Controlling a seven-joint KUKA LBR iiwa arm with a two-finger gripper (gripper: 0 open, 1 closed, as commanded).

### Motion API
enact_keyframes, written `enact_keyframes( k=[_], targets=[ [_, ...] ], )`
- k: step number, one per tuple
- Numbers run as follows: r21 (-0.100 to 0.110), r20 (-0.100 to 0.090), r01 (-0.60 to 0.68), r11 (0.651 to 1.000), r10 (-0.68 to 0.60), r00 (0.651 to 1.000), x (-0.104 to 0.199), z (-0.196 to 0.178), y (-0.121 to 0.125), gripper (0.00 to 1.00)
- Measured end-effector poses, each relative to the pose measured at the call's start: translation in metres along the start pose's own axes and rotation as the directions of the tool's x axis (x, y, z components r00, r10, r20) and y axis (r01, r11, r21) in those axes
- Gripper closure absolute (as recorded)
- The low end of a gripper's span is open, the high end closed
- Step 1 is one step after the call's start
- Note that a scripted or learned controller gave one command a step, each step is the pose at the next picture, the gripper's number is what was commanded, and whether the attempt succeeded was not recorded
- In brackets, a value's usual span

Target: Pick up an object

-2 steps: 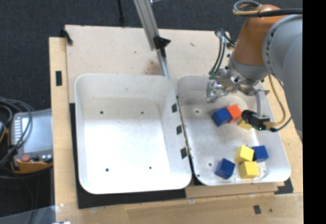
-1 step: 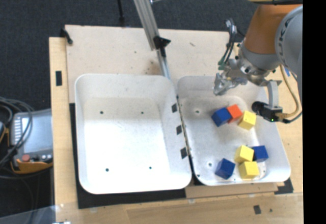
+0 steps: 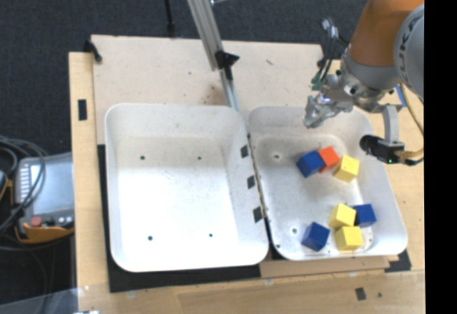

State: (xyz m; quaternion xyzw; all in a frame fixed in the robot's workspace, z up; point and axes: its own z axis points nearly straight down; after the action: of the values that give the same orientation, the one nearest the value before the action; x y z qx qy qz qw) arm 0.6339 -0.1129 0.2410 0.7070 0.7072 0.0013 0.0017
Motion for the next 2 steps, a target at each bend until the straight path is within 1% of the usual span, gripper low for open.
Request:
enact_keyframes(
  k=[2],
  targets=[
    [0.003,-0.003,0.008,1.000,-0.008,1.000,0.100,-0.019,-0.017,1.00]
  ],
)
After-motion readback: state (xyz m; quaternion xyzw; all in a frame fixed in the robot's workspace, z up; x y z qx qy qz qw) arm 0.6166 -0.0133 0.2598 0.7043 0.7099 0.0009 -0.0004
